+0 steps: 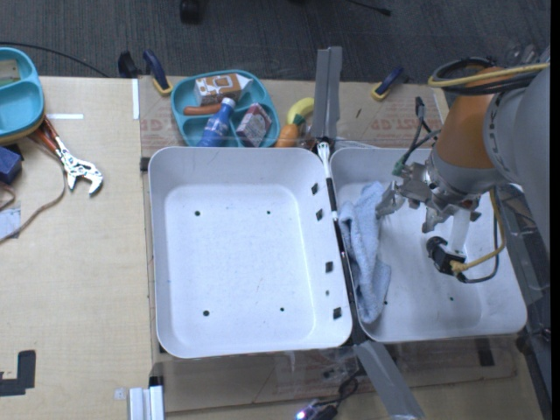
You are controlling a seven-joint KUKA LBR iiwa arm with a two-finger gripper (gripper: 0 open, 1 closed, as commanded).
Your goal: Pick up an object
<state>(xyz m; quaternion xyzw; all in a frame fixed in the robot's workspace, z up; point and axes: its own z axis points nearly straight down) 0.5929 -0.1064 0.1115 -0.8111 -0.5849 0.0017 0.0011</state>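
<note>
A pale blue-grey cloth (366,254) is lying crumpled in the right bin (455,318), bunched against that bin's left wall beside the divider between the two bins. It is running as a long rumpled strip from the upper part of the bin down toward its lower left corner, with soft folds and a raised peak at its upper end. It looks limp and thin, so I judge it will drape and sag rather than hold any shape when lifted.

The gripper (411,186) is hanging over the upper part of the same bin, just beside the cloth's upper end, with the grey arm and its orange band reaching in from the right. The jaws are too tangled with cabling and brackets to read, so how far apart they are standing cannot be told, and nothing is visibly sitting between them.

As for progress, the cloth is resting on the bin floor, so the pick is not yet done; closing on the fabric and lifting it are both left.

The left bin (175,261) is sitting alongside, and a teal tray (185,116) of small items is lying beyond it.
</note>
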